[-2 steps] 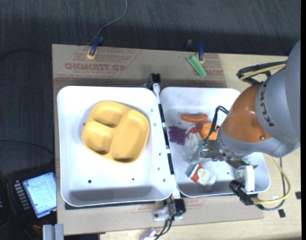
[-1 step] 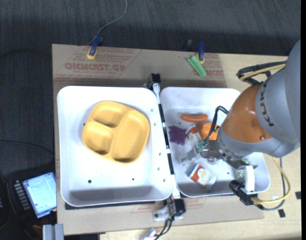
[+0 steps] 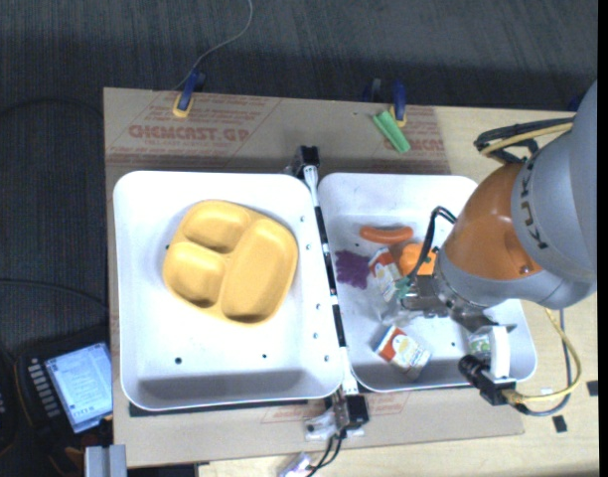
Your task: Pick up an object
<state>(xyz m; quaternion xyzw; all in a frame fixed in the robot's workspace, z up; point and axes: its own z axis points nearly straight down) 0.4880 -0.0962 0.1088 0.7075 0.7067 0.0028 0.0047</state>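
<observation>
Carton near right bin's front rim, hand above

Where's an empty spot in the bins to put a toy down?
The left bin has bare floor in front of the yellow tray and along its left wall. The right bin is crowded: hot dog, purple toy, small carton and the arm's gripper.

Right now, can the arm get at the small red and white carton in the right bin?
Probably yes. The red and white carton lies uncovered on the floor of the right bin, just below the gripper, and nothing lies on top of it.
</observation>
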